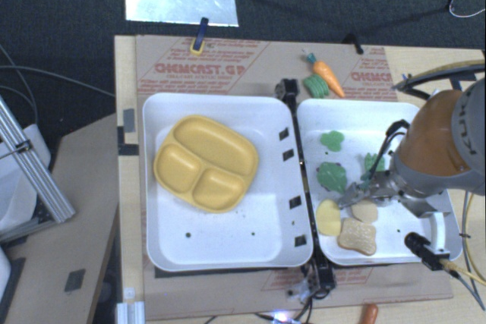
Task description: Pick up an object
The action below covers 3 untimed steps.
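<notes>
The right bin (357,111) holds several toy foods: a small green leaf (332,139), a larger green broccoli-like piece (332,176), a pale yellow round piece (328,218), a tan bread slice (357,236) and a small beige piece (366,212). Another green item (370,162) is partly hidden by the arm. My gripper (357,196) hangs low over the bin, just above the beige piece and right of the broccoli piece. The arm's orange band (433,134) rises behind it.
The left bin (175,239) holds a yellow divided plate (206,162). A toy carrot (328,75) with a green piece (315,86) lies on the cardboard behind the right bin. A black divider (298,163) runs between the bins.
</notes>
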Each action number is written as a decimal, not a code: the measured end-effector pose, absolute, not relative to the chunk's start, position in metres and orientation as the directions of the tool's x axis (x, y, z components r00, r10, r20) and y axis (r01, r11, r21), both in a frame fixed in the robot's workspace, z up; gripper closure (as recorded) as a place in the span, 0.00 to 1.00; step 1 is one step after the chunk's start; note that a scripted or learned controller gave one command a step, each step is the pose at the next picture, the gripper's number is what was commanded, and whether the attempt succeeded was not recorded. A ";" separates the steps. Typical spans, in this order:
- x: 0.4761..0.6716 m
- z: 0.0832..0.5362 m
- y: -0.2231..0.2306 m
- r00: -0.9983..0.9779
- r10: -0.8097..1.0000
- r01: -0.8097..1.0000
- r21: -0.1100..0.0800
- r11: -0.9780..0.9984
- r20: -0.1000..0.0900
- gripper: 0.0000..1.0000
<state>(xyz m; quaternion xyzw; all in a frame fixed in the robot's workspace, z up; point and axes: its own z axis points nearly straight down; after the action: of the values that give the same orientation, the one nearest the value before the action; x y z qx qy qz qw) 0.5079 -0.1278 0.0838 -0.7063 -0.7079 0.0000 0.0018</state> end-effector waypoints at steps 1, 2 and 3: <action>0.511 0.096 -0.130 -0.001 1.000 1.000 0.007 0.001 -0.001 1.00; 0.553 0.190 -0.060 -0.013 1.000 1.000 0.013 0.013 0.002 1.00; 0.613 0.185 -0.002 -0.010 1.000 1.000 0.007 0.010 0.000 1.00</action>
<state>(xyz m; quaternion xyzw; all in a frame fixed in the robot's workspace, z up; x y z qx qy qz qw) 0.6132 -0.0017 0.1851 -0.7034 -0.7108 -0.0027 -0.0026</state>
